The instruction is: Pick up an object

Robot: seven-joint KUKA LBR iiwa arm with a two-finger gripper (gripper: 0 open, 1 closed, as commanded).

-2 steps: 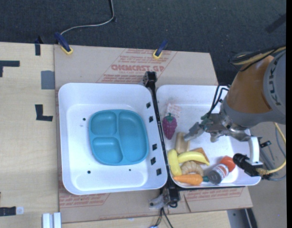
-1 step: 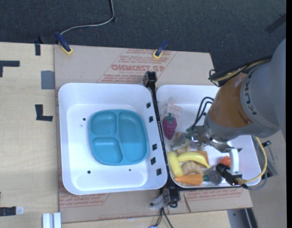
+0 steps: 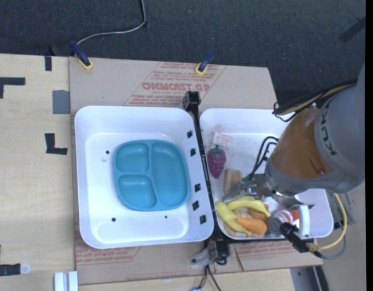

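Observation:
In the right bin (image 3: 247, 123) lie a purple bunch of grapes (image 3: 216, 160), a tan block (image 3: 232, 179), yellow bananas (image 3: 244, 207) and an orange carrot (image 3: 251, 225) near the front wall. My gripper (image 3: 245, 190) hangs low over the tan block and the bananas, its metal fingers reaching left from the orange-banded wrist (image 3: 301, 150). Nothing is visibly held between the fingers. A red and white object (image 3: 293, 216) lies at the front right, partly under the arm.
The left bin (image 3: 92, 129) holds a blue divided plate (image 3: 152, 174). A black divider (image 3: 197, 156) runs between the bins. Cardboard (image 3: 168, 83) lies under both bins, clipped at the back. A white cable (image 3: 125, 26) trails across the dark floor behind.

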